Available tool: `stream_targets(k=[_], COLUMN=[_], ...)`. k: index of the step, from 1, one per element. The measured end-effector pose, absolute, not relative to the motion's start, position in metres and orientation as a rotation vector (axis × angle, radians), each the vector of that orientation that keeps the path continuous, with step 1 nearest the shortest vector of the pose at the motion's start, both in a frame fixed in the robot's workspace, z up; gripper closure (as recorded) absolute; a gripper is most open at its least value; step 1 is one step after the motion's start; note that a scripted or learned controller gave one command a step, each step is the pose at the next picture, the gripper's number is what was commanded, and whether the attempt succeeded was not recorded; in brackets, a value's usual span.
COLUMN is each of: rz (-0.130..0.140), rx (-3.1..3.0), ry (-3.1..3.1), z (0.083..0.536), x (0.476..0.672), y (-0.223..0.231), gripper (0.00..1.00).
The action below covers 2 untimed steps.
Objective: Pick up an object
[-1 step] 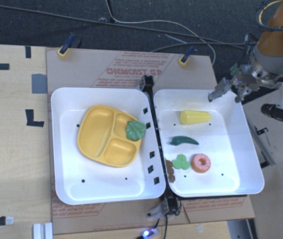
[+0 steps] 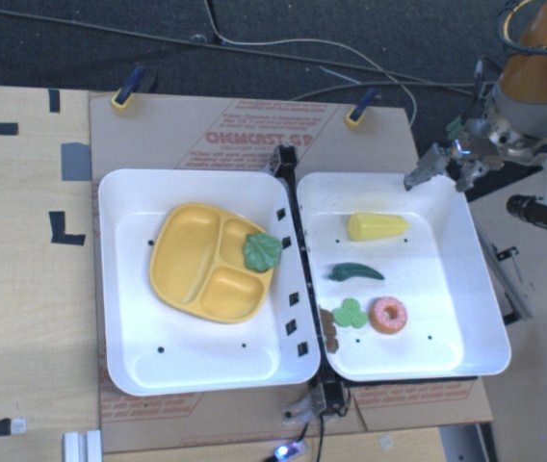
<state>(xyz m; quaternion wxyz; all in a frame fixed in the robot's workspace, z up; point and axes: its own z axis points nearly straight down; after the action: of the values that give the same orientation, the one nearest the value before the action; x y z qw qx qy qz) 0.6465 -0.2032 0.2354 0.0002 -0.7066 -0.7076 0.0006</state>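
Donut [image 2: 388, 315] far from gripper [image 2: 444, 168] (fingers spread).

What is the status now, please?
Gripper above right bin's far corner, holding nothing. Yellow piece, green pepper, donut untouched. Nothing blocking.

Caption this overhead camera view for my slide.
Gripper above right bin corner; yellow divided plate sits in left bin.

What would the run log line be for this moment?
end effector: above right bin's far right corner, holding nothing | right bin: yellow piece, green pepper, donut | left bin: yellow tray
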Motion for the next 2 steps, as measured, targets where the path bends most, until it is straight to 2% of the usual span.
stream_targets(k=[1, 2], rz=[0.006, 0.007], rx=[-2.217, -2.216], ry=[-2.221, -2.221], z=[0.192, 0.127], x=[0.645, 0.646], y=[-0.202, -0.202], gripper=[0.0, 0.0])
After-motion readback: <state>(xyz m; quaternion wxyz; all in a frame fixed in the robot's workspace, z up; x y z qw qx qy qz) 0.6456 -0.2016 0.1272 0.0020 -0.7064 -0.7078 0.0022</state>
